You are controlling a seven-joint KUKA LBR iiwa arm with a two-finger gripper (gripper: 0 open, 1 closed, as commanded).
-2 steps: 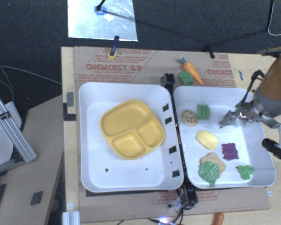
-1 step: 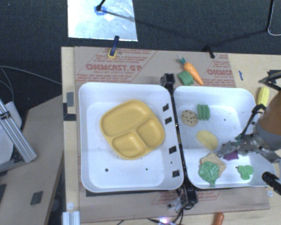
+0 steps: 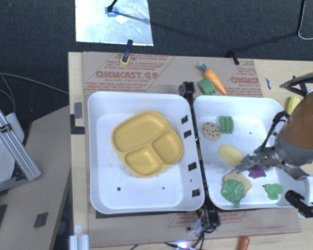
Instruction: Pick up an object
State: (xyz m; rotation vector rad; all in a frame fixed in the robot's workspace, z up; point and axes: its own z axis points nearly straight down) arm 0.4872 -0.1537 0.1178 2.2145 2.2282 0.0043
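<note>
Two white bins (image 3: 141, 100); one yellow tray (image 3: 147, 143); one carrot (image 3: 215, 78).

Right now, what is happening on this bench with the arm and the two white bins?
The grey arm with the orange band reaches into the right white bin, and its gripper is low among toy foods: a yellow oval piece, a purple piece, a green leafy piece and a round cookie. Nothing is visibly lifted yet. The left white bin holds a yellow divided plate.
</note>
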